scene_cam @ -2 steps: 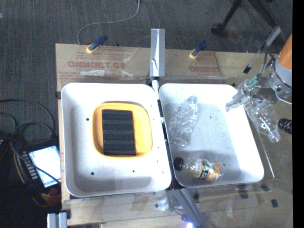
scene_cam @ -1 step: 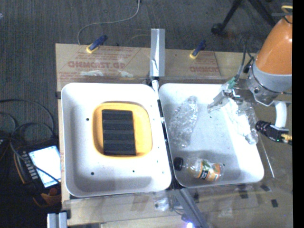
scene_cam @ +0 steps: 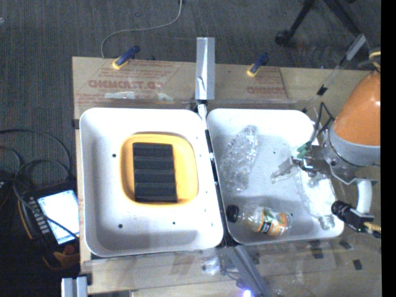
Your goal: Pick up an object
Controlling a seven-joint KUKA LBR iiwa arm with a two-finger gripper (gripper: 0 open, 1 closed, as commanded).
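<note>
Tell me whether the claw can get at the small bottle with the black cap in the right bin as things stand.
Probably yes. The claw hangs over the right bin, and the small bottle lies on its side near the front wall with nothing on top of it. The crumpled clear plastic lies apart, further back.

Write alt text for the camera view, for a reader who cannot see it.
A grey-and-orange robot arm reaches from the right over the right bin, which holds a crumpled clear plastic bottle and a small bottle lying down. The left bin holds a yellow tray with a black insert.
</note>
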